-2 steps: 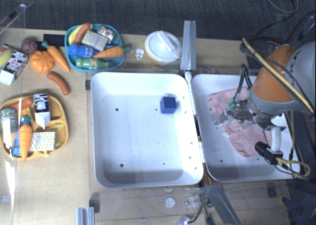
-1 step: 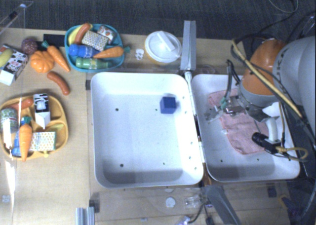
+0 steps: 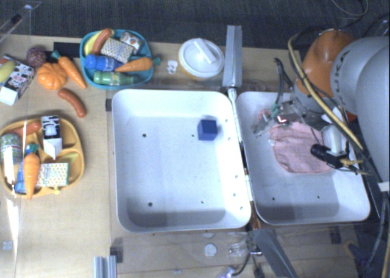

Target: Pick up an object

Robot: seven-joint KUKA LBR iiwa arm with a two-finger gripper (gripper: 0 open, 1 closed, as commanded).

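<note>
A small blue cube (image 3: 208, 128) lies in the left white bin (image 3: 152, 203), toward its upper right. A crumpled pink cloth (image 3: 297, 147) rests in the right white bin (image 3: 304, 206). My gripper (image 3: 271, 119) hangs low over the upper left part of the right bin, at the cloth's top left edge. The grey arm with its orange band comes in from the right and covers the bin's right side. Nothing can be made out in the gripper's grasp.
On the bench to the left stand a blue bowl (image 3: 116, 57) of toy food and a yellow plate (image 3: 72, 149) with more toys. A toy pumpkin (image 3: 50, 75), carrot and sausage (image 3: 73, 102) lie loose. A white round lid (image 3: 201, 57) sits behind the bins.
</note>
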